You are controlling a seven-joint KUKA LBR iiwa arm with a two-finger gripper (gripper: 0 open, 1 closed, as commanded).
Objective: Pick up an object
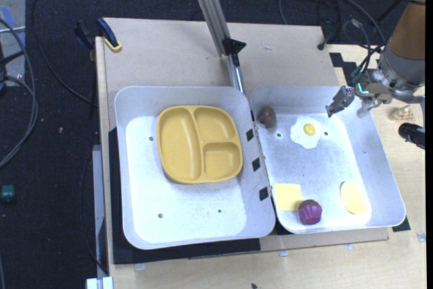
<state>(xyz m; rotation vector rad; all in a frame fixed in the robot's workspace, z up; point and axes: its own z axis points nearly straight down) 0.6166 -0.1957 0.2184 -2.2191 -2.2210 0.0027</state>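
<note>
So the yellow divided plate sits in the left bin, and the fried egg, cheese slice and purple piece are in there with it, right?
Not quite. In the camera view the yellow divided plate is in the left bin, but the fried egg, cheese slice and purple piece lie in the right bin.

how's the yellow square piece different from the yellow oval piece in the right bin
The yellow square piece has straight edges and corners; the yellow oval piece is rounded. The square piece lies near the bin's left side, next to the purple object; the oval piece lies alone near the right wall. The square piece looks a little larger. Both are flat, pale yellow, and lie in the near part of the right bin.
</note>
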